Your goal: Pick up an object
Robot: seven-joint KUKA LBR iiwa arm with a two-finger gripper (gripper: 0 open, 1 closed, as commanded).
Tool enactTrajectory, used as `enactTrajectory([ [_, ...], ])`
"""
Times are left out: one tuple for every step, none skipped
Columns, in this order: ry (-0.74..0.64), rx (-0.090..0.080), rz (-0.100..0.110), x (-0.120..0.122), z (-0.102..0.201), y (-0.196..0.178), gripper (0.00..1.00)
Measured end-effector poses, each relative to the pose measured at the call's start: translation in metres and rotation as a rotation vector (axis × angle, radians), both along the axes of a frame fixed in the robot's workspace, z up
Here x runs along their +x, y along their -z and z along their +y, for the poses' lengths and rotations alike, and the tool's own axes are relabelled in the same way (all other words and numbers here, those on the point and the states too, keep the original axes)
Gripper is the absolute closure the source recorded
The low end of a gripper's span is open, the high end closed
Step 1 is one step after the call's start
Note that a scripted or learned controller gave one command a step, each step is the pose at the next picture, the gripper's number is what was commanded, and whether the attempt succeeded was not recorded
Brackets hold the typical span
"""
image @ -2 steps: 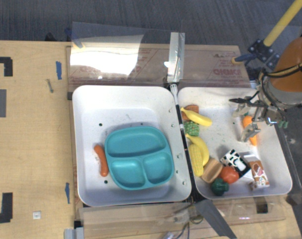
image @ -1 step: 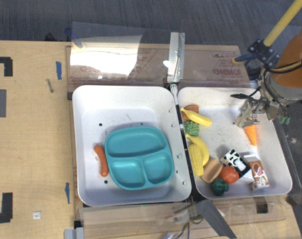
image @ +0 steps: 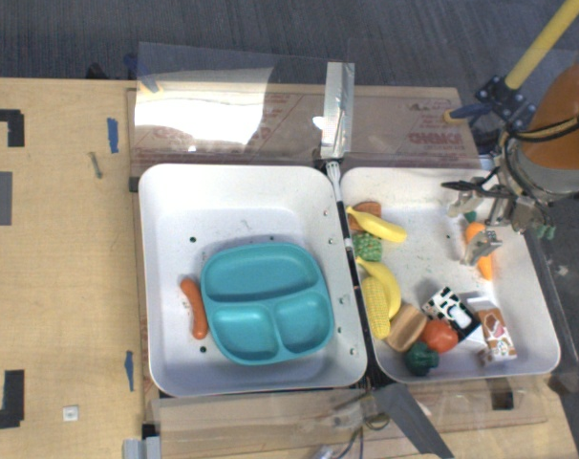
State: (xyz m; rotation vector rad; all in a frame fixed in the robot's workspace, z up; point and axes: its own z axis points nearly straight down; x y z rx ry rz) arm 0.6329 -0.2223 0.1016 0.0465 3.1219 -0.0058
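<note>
Over the right bin (image: 538,285), my gripper (image: 482,240) pinches an orange carrot (image: 484,266); I should lift vertically, slowly, avoiding swing.

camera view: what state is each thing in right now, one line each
gripper: low over the right bin's far right part, an orange piece just below it; grasp not clear
teal tray: lying flat in the left bin, compartments bare
hot dog: lying loose left of the tray
bananas: lying against the right bin's left wall
small carton: tipped on its side
tomato: resting among the near pile
</note>
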Motion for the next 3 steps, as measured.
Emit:
enactTrajectory([
  [0.044,0.005,0.013,-0.012,0.001,0.014,0.00],
  [0.042,0.000,-0.002,-0.007,0.001,-0.001,1.00],
  [0.042,0.001,0.000,-0.008,0.001,0.000,0.00],
])
